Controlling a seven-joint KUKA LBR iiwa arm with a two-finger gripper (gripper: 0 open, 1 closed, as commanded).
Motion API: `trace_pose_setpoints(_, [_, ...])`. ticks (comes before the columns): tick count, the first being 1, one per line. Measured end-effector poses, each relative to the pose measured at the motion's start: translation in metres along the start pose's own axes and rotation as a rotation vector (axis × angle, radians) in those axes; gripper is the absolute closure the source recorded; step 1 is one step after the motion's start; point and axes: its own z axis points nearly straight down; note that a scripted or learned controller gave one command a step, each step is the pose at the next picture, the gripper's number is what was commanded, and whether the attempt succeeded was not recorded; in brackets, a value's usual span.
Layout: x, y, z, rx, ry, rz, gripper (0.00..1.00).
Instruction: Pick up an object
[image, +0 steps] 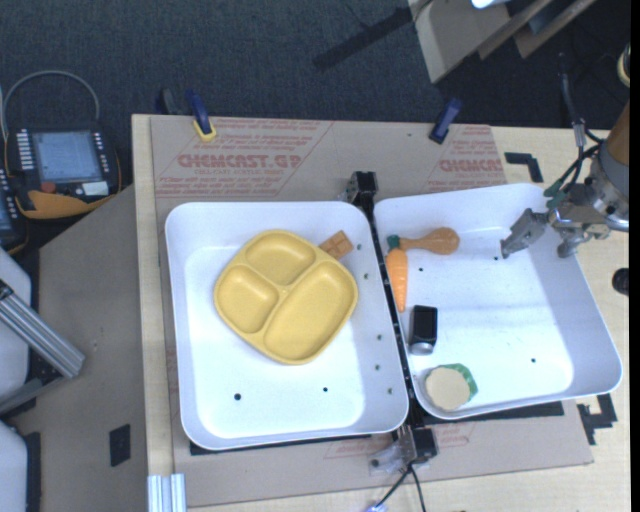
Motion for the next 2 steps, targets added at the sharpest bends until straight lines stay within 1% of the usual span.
trace_pose_setpoints(1, [0.000, 0.002, -0.005, -0.009, -0.002, -0.002, 0.00])
trace_pose_setpoints(2, [-0.008, 0.006, 0.052, -0.002, 0.000, -0.001, 0.00])
